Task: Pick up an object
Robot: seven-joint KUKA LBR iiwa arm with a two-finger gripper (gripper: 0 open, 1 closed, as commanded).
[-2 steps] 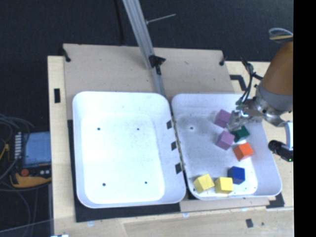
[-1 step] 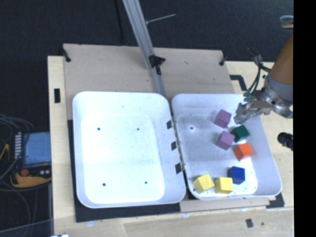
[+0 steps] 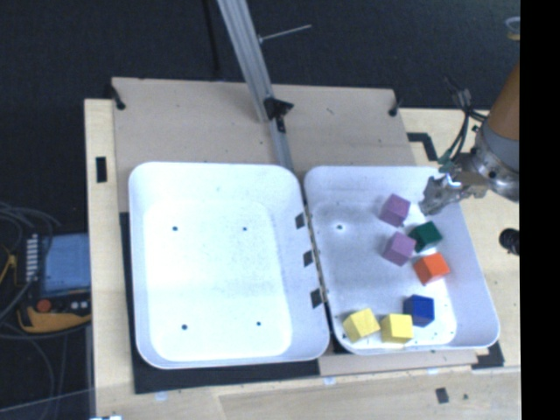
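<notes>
My tool [image 3: 435, 195] hangs over the right bin [image 3: 350, 261], up near its far right side. It is small and grey from here, and I cannot tell if it is open or closed. I see nothing held in it. My arm [image 3: 500, 138] comes in from the right, with its orange part at the edge of the view.

All the blocks are in the right bin. A purple block [image 3: 395, 208] sits just to the left of my tool. A green block [image 3: 426, 234] sits just below my tool — very close to it. A second purple block [image 3: 399, 248] is right beside the green one, on its left. An orange block [image 3: 430, 268] lies just under the green one. Lower down there is a blue block [image 3: 420, 309]. At the near edge of the bin two yellow blocks sit side by side — one yellow block [image 3: 360, 325] on the left and the other yellow block [image 3: 396, 327] next to it, close to the blue one.

The left bin [image 3: 219, 261] is white too, with a few tiny dark dots on its floor. The two bins sit side by side on the tabletop [image 3: 192, 121], and their edges almost touch in the middle. A long grey bar [image 3: 249, 51] leans down from the top of the view to where the bins meet.
</notes>
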